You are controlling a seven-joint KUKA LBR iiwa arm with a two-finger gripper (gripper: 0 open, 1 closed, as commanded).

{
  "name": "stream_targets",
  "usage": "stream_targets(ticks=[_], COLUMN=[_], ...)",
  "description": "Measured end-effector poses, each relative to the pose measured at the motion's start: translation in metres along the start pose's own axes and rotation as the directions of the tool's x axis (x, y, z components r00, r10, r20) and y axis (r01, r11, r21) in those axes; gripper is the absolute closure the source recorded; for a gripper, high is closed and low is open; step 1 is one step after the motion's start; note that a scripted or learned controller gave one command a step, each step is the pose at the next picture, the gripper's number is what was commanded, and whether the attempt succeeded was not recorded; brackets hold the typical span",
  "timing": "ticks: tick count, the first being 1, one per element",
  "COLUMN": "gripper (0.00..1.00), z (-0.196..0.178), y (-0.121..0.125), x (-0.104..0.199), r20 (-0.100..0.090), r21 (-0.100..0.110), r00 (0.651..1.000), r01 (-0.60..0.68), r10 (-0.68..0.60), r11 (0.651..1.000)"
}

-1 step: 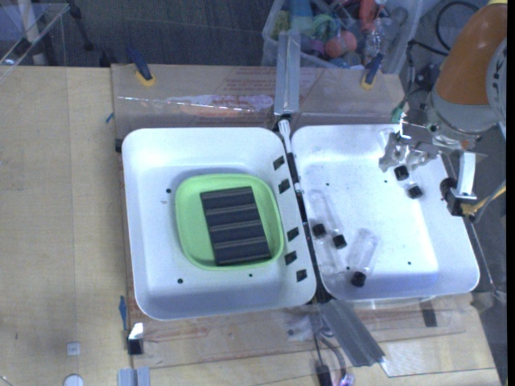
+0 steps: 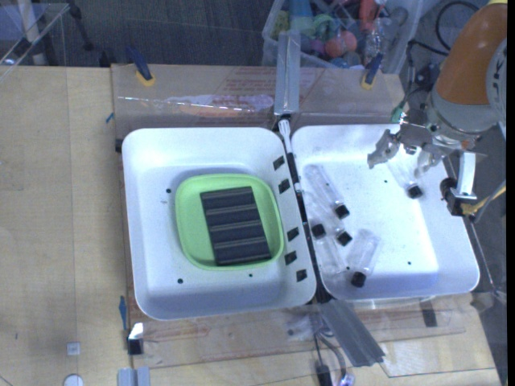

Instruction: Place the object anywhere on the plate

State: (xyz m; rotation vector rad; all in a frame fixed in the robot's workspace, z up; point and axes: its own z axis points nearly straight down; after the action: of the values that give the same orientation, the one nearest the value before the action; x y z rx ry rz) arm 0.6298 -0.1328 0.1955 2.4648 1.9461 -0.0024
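A lime-green square plate (image 2: 188, 230) lies in the left bin (image 2: 145, 215). On it rests a black ridged block (image 2: 235, 226), lying flat near the plate's middle. My gripper (image 2: 402, 159) hangs over the far right part of the right bin (image 2: 418, 248), well away from the plate. Its fingers (image 2: 380, 153) are spread open and nothing is between them. A small black piece (image 2: 414, 190) lies on the bin floor just below the gripper.
Several clear tubes with black caps (image 2: 326, 191) (image 2: 361, 257) lie scattered in the right bin's left half. The divider between the bins (image 2: 291, 207) carries black clips. A clear box of coloured toys (image 2: 338, 14) stands behind the bins.
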Motion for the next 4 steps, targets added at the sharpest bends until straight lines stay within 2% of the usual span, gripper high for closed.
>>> stream_targets(ticks=[1, 2, 3, 4], gripper=[0.0, 0.0, 0.0, 0.0], z=[-0.04, -0.114, -0.196, -0.241], y=[0.019, 0.043, 0.056, 0.057], x=[-0.054, -0.074, -0.071, -0.076], r20=[0.0, 0.0, 0.001, 0.001], r21=[-0.003, -0.002, -0.003, -0.004], r00=[0.997, 0.994, 0.98, 0.978], r01=[0.083, 0.106, 0.2, 0.208], r10=[-0.083, -0.106, -0.2, -0.208], r11=[0.997, 0.994, 0.98, 0.978])
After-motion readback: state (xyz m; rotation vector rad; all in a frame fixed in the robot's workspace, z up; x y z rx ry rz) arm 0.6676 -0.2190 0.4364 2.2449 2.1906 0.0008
